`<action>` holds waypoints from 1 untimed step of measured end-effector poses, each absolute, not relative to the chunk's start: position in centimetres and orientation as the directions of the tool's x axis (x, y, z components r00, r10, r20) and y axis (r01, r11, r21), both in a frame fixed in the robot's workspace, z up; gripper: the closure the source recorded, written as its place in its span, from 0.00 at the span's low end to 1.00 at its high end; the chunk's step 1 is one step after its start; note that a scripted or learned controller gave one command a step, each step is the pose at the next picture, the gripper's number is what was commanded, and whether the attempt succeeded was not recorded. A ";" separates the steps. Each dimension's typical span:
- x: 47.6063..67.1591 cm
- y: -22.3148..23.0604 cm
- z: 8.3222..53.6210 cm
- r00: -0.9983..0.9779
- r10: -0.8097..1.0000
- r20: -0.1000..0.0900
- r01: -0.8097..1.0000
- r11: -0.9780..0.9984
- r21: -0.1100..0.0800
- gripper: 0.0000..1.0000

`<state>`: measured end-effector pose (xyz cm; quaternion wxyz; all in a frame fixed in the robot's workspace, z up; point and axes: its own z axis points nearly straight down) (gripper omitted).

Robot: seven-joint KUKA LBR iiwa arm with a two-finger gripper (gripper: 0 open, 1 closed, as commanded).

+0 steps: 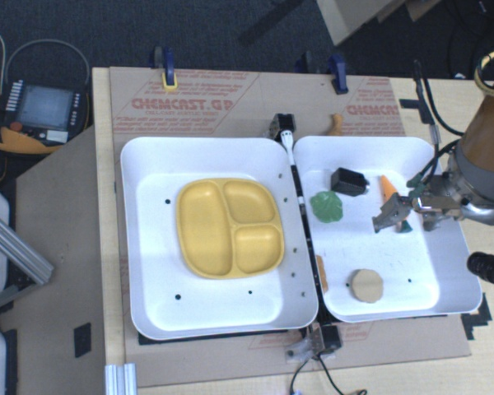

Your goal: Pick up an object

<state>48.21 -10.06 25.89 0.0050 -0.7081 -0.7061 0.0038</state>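
My gripper [394,215] hangs low over the right part of the right bin [420,295], reaching in from the right. Just above and left of it lies a small orange piece [386,187]. A bit of a teal object [406,227] shows right under the gripper. Further left in the same bin lie a black block [348,181] and a green lumpy object [327,206]. A tan round object [366,285] rests near the bin's front. I see nothing held by the gripper.
The left bin [148,245] holds a yellow divided plate [229,225]. A black divider strip [296,196] runs between the bins. Cables [428,122] trail along the arm at the right. Clamps sit on the bench's far edge.
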 end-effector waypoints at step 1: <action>48.4 -10.0 26.5 0.000 1.000 0.000 1.000 0.000 0.001 0.00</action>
